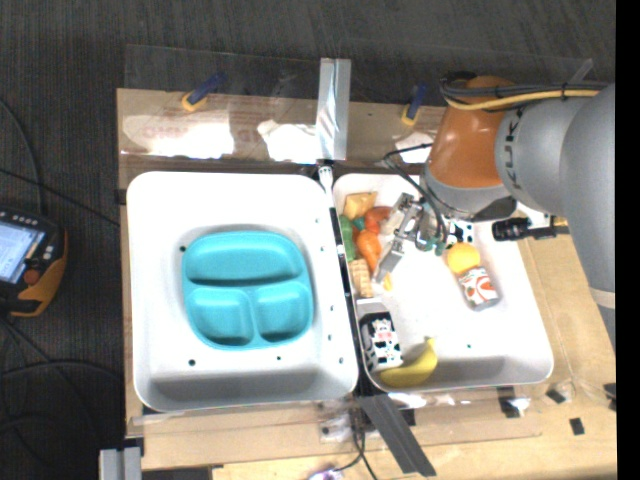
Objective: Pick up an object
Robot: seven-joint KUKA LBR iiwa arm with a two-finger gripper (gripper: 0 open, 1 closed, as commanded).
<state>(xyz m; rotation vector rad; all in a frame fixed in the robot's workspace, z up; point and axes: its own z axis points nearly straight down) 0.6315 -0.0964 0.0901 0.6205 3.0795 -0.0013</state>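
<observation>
- Table of pale wood, seen from above at a slant, carries two shallow white bins side by side.
- Left bin holds a turquoise tray with three compartments, lying flat near the bin's middle.
- Right bin holds a scatter of small toy foods and containers.
- Grey arm with an orange band reaches in from the right over the far part of the right bin.
- Claw hangs over the bin's left-centre, its metal fingers pointing down and left toward the food cluster; whether they are parted or closed cannot be told, and nothing is seen between them.
- Carrot, orange, lies just left of the claw tip, too close to tell whether they touch.
- Green vegetable sits against the bin's left wall, beside the carrot.
- Corn cob, pale yellow, lies just nearer than the carrot.
- Lemon, yellow, rests right of the claw.
- Small can with red and white markings lies on its side, just beside the lemon on its near side.
- Black-and-white carton stands in the near left corner.
- Banana curves along the near wall, touching the carton.
</observation>
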